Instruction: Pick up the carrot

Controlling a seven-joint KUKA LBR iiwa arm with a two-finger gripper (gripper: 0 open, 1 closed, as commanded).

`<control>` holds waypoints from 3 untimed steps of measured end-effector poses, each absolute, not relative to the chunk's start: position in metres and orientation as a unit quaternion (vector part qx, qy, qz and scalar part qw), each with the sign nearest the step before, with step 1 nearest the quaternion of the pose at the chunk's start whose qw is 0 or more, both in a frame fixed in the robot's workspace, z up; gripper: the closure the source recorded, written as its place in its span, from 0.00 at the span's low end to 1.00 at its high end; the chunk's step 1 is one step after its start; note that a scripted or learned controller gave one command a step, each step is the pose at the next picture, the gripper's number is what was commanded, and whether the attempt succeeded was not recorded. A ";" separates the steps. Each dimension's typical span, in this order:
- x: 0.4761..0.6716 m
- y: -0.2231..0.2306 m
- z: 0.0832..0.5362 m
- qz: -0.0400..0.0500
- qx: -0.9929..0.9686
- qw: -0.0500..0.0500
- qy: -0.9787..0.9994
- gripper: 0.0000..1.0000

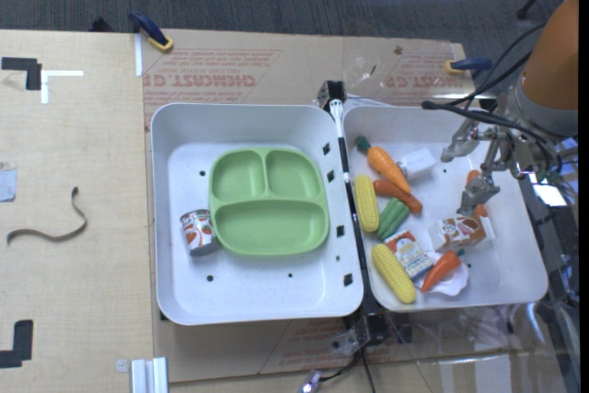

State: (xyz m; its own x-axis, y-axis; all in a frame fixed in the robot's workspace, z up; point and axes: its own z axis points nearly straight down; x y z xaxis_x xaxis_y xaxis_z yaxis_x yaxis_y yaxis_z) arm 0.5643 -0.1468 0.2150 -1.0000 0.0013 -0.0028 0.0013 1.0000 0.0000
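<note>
Two shallow white bins side by side on a cardboard-covered bench. In the left bin (170,290): a green divided plate (270,201) near the centre, with a small red-and-white can (197,231) just beside its lower left corner. In the right bin (515,290): a crowd of toy food. Near the shared wall, an ear of yellow corn (366,202) lying lengthwise, a green pepper (393,218) touching its right side, and a second ear of corn (393,273) tilted toward the front edge. Between those two ears, a small printed packet (409,252). A white block (418,163) toward the back. Near the front right, another printed packet (460,231) and an orange-red vegetable (441,267) resting on a scrap of white.

The carrot (386,167) in the back left of the right bin, lying at a slant, green top toward the rear, tip pointing to the bin's middle, just above a second orange piece (398,194).

The gripper (479,193) over the right half of the same bin, reaching in under the grey arm (552,69), fingers apart and closed on nothing, well to the right of the carrot, near the packet at front right.
</note>
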 end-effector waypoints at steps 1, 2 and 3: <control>0.598 -0.103 0.102 0.000 -0.011 0.001 1.000 0.00; 0.554 -0.095 0.092 0.000 0.216 0.001 0.976 0.00; 0.615 -0.118 0.092 -0.001 0.440 0.002 0.898 0.00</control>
State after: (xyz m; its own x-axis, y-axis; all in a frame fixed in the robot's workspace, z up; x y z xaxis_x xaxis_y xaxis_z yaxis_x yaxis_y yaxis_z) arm 0.6153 -0.1178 0.0925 -0.6132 0.7899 -0.0035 0.7899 0.6133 -0.0002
